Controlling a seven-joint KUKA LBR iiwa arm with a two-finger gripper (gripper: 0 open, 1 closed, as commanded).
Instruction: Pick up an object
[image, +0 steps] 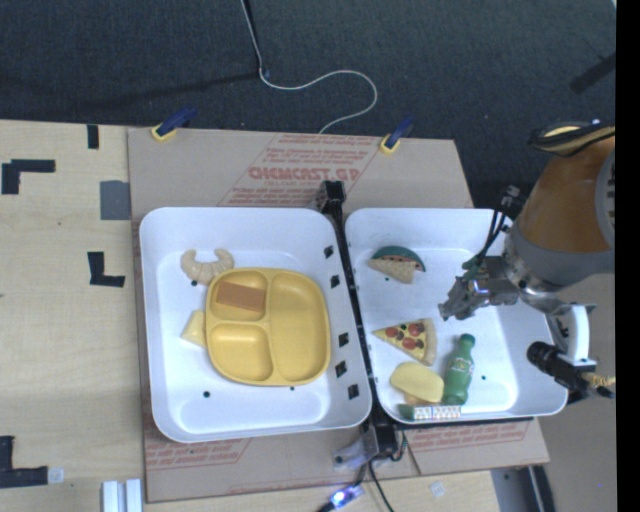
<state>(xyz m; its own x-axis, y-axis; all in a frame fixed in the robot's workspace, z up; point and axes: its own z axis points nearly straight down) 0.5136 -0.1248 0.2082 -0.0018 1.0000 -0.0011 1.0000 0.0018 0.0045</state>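
Left white bin (160, 300): yellow divided plastic tray (268, 326), croissant toy (205, 264). Right white bin (500, 395): pizza slice (408, 337), green bottle (459, 369), taco (397, 264), yellow lump (416, 382). Hand (458, 303) over right bin, grip state unclear.

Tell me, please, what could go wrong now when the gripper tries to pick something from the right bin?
1. The bottle, the yellow piece and the pizza slice lie close together, so the gripper may push a neighbour instead of grasping one thing.
2. The bottle lies flat and looks round; it could roll away.
3. The taco sits near the divider, leaving little room there.
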